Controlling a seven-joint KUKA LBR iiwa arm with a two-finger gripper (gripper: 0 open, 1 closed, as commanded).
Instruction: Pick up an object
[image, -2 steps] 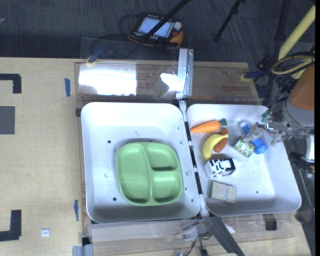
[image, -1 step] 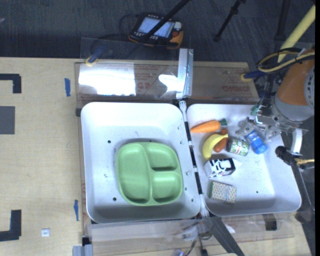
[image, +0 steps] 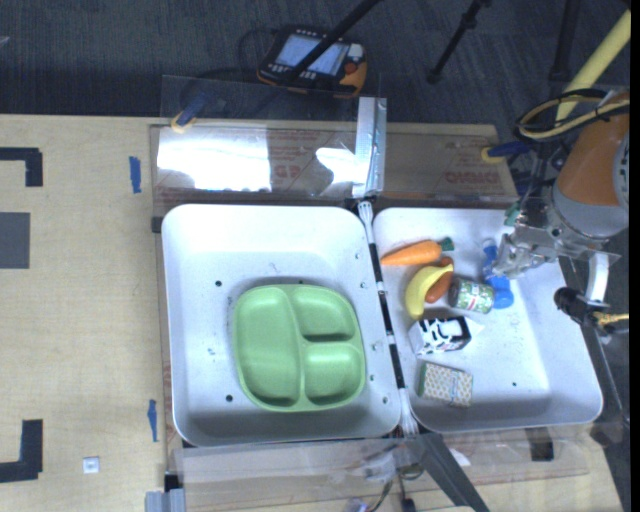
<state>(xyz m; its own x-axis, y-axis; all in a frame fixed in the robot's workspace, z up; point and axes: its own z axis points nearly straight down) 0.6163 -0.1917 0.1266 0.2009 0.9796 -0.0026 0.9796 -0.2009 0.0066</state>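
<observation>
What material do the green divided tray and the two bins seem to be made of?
The green divided tray looks like moulded plastic, matte, with rounded compartments in one even colour. The left bin and right bin look like smooth white plastic with soft highlights, though painted metal cannot be excluded.

- The arm (image: 590, 175) is showing a rounded grey shell, with a broad orange band wrapping it just above the wrist.
- A pale metallic wrist section is sitting below the band, looking blocky and angular.
- The gripper (image: 515, 255) is appearing as a small silvery-grey assembly at the arm's tip; its details are reading too blurred to make out.
- Yellow and black cables (image: 560, 110) are looping beside the arm's upper part.
</observation>
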